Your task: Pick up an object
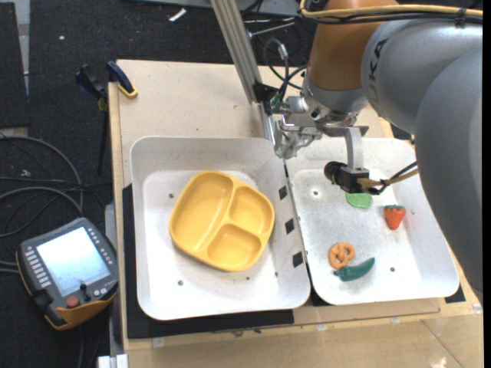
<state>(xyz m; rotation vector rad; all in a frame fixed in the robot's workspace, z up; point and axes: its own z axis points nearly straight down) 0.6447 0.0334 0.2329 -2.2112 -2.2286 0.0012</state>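
- Camera view: the gripper (285,146) hangs over the back edge between both bins; whether it is open or closed, I cannot tell.
- The green piece (358,200) lies in the right bin (430,282), toward the arm's side of the gripper, nearest of the objects.

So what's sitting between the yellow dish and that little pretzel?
In the camera view, the raised white rims where the two bins meet lie between the yellow dish and the pretzel; nothing else.
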